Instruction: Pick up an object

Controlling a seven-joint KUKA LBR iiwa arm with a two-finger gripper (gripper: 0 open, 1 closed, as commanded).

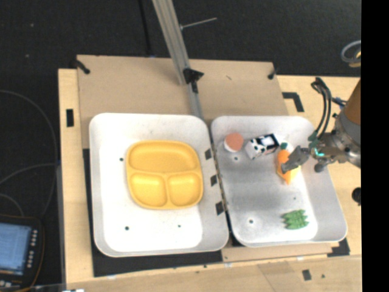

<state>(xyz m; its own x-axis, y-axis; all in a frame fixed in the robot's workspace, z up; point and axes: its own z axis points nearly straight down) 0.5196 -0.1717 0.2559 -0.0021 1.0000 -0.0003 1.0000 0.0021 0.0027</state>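
Lay in the right bin's [322, 218] upper right, the orange toy [283, 164], judged light, stiff, slightly slick and best pinched across its narrow body, with claw [298, 158] touching it, grip impossible to tell.

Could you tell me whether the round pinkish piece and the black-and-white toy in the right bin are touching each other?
Apart. In the camera view, a strip of bare white bin floor shows plainly between the pinkish round piece and the black-and-white toy lying to its right.
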